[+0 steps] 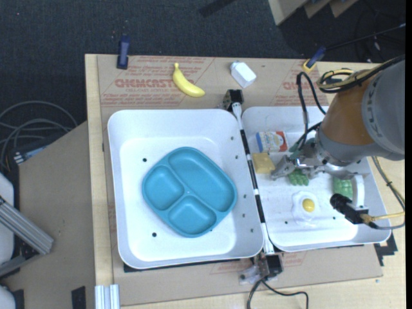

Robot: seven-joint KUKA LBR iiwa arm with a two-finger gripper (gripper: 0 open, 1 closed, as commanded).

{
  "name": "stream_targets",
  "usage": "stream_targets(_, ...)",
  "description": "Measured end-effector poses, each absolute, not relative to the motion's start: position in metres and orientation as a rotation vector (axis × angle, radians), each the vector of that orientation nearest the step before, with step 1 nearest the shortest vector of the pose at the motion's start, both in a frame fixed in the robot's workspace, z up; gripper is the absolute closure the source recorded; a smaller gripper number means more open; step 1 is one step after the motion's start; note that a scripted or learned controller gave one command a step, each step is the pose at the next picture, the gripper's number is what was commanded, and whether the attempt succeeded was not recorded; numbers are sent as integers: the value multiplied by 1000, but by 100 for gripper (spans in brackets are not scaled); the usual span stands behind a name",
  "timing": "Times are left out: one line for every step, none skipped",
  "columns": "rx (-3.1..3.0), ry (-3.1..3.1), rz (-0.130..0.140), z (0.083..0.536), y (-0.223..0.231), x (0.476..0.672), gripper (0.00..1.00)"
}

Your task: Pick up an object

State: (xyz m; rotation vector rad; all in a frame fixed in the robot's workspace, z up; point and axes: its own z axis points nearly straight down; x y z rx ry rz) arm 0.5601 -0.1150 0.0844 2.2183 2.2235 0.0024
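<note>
Counter (212, 69), near to far.

- Near edge, about mid-way along: small black clamp (267, 266) w/ cable, sitting where the two bins meet.
- Left bin (122, 172), toward counter's left edge: blue divided plate (188, 190), 3 compartments, lay flat, roughly centred.
- Right bin (283, 230), toward counter's right edge, held all the small pick candidates:
  - toy fried egg (306, 206), white w/ yellow yolk, nearest of the lot, on bin floor toward counter's near edge;
  - green piece (344, 188) further toward counter's right edge, partly under the arm;
  - second green piece (299, 178) just beyond the egg, right below the wrist, partly covered;
  - yellow block (262, 163) close to the wall shared w/ left bin;
  - printed packet (273, 140), red/orange marks, beyond the block on the far-edge side.
- Arm (351, 121) came in over counter's right edge, orange band showing. Gripper (280, 168) pointed toward the shared wall, low over bin floor, tip just beside the yellow block. Its opening wasn't readable from this angle; nothing seen held.
- Second black clamp (232, 98) at the bins' far junction.
- Far edge strip, outside bins: yellow banana (187, 82); white object (243, 74) beside it toward the right; blue object (123, 51) at far-left corner; blue-yellow clip (313, 58) toward far-right corner.
</note>
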Motion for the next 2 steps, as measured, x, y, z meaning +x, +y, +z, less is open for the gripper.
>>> stream_targets(2218,2220,2,94,-116,560,100)
stream_targets(2219,2223,3,185,-47,558,100)
